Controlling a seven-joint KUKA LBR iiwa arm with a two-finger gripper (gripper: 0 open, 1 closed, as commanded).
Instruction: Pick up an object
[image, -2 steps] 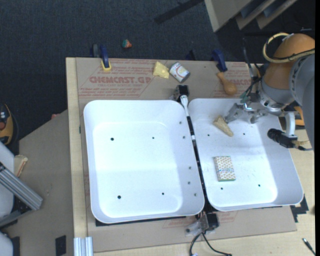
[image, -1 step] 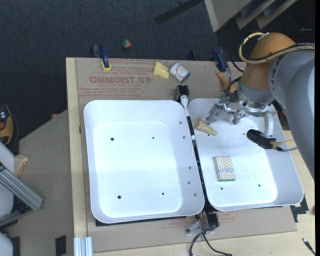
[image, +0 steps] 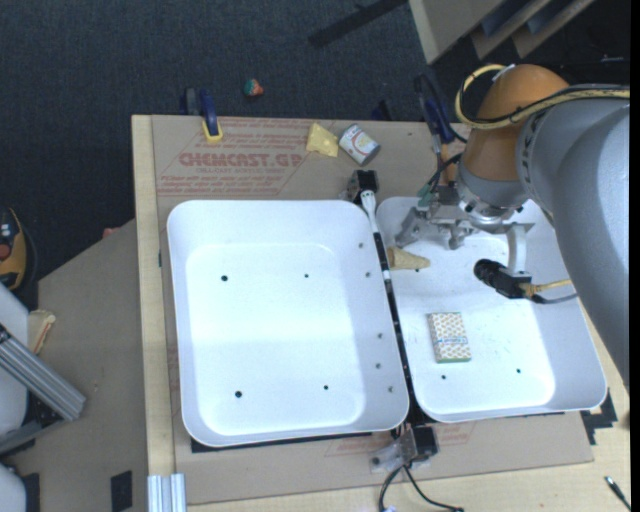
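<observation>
Tan wedge (image: 408, 261) lies just beside the tool (image: 431, 228) in right bin (image: 505, 350).

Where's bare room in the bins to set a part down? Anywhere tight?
Left bin: the whole floor is bare. Right bin: free along the near rim, below and right of the patterned card. Tight at the far end, where the gripper hangs close to the tan wedge by the divider.
</observation>
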